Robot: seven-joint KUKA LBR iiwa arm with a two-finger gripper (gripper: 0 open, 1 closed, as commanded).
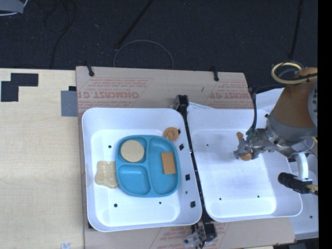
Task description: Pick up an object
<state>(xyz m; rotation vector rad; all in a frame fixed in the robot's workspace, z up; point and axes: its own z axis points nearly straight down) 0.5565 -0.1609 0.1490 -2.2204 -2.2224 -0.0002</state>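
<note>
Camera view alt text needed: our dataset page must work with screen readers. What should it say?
A grey robot arm reaches from the right, its gripper low over the right white bin with a small orange piece at its tip. The left white bin holds a blue divided tray bearing a round cracker and a tan block.

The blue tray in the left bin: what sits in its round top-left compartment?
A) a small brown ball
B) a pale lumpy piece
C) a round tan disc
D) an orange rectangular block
C: a round tan disc fills the blue tray's round compartment, while the orange rectangular block lies in the right compartment and the pale lumpy piece rests outside the tray, against its left edge.
</note>
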